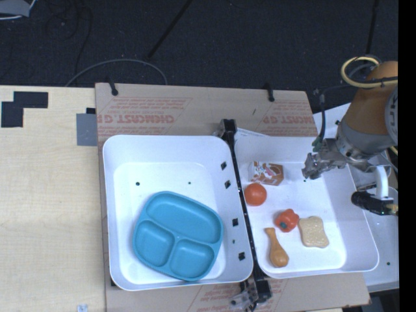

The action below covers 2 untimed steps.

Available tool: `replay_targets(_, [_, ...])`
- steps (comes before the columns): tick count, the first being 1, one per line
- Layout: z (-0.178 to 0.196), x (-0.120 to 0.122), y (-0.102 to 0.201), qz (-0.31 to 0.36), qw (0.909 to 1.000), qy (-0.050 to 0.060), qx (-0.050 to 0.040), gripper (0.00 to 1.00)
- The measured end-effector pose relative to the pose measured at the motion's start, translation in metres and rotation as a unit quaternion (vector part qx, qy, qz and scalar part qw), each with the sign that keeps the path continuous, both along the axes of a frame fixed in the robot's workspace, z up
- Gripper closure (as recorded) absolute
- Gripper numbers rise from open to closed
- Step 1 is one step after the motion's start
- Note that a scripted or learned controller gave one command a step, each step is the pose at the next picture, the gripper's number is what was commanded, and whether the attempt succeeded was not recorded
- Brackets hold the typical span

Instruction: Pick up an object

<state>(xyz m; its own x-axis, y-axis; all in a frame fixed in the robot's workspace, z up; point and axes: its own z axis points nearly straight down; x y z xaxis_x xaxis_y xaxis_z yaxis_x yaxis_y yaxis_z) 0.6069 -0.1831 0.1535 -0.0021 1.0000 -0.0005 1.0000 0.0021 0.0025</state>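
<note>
Down at the near edge of the left bin (114,174) sits a blue divided plate (177,236), three compartments, lying flat and tilted a touch toward the bin's near right corner. Across the black divider (237,200) between the bins, the right bin (364,252) carries the pickable pieces: an orange drumstick-shaped toy (276,247) lies closest to the near edge, thin end pointing toward the far side, and just beside it, toward the right edge, a pale tan bread-like piece (314,232). Between those two and slightly farther back is a red pepper-like toy (286,220) with a dark green top, very nearly touching the tan piece. Farther in, hard against the divider, sits an orange-red ball (255,194), and right behind it, almost touching, a small clear packet with red and brown print (268,172) near the far left part of that bin. Now the arm: grey wrist with its orange band (370,106) comes in over the right edge, and the gripper (313,168) hangs over the far right part of the right bin, well apart from the packet, nothing visibly between its fingers. How wide the jaws stand, I cannot tell; it is a dark blur against the white wall.
</note>
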Motion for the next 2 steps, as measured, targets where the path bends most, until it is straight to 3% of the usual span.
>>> replay_targets(2, [0.110,0.000,0.001,0.000,1.0000,-0.001,-0.0007,1.00])
